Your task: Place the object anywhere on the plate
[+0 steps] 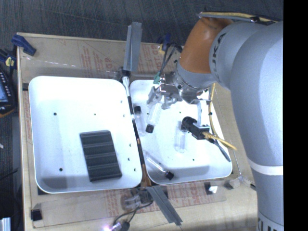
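Well apart from the dark plate (100, 155), the gripper (161, 99), open or closed I cannot tell, may lose the slippery clear tube (151, 121).

You have a pale brown bench (72, 52) bearing a left bin (62, 100) and a right bin (211, 163), both white and side by side, a blue clamp (23, 43) on its far-left corner, and a grey bar (163, 205) at its near edge.
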`<action>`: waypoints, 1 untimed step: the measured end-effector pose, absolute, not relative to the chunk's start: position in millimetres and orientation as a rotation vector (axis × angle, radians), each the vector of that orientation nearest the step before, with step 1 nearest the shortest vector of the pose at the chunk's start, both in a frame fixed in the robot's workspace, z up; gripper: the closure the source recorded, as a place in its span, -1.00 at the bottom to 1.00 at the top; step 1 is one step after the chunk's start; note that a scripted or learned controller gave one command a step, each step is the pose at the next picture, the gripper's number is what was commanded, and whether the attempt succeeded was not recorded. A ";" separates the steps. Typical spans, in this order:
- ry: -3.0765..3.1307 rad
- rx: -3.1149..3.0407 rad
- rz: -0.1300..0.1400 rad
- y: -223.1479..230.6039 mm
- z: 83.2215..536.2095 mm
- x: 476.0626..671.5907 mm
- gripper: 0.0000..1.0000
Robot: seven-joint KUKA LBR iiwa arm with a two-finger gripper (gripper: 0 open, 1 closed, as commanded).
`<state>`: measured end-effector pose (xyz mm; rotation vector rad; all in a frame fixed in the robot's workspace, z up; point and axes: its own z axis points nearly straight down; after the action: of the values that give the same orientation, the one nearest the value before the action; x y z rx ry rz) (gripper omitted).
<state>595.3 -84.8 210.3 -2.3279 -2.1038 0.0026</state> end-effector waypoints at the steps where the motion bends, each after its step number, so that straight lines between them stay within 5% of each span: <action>1: -2.227 -2.212 0.004 -18.5 213.9 504.3 1.00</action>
<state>504.3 -18.5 213.9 -2.2120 -2.2274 0.0036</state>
